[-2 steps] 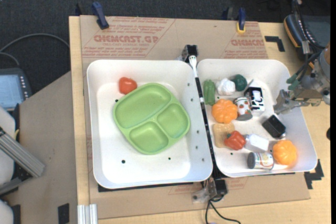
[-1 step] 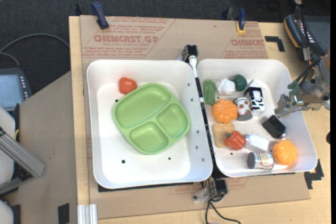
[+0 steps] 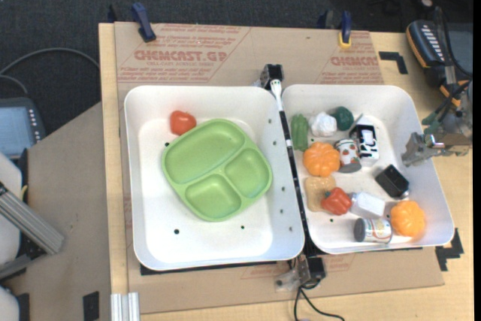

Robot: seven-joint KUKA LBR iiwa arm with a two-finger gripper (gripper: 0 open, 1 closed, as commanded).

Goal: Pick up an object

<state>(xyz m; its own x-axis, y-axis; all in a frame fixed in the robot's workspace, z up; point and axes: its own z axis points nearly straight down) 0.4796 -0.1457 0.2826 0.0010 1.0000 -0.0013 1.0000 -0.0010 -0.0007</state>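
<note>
Beside right bin (image 3: 421, 113) rim: fingers (image 3: 415, 149), state unclear | black block (image 3: 391, 180) near | pumpkin (image 3: 408, 217) below

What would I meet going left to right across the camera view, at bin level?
Left bin → red tomato → green divided plate → orange pumpkin → black block → hand.

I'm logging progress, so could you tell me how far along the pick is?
Nothing looks picked yet. The tool sits at the right bin's right rim with nothing visibly in it. The toys, including the orange pumpkin and black block, lie in the bin. Descent, grasp and lift remain.
</note>
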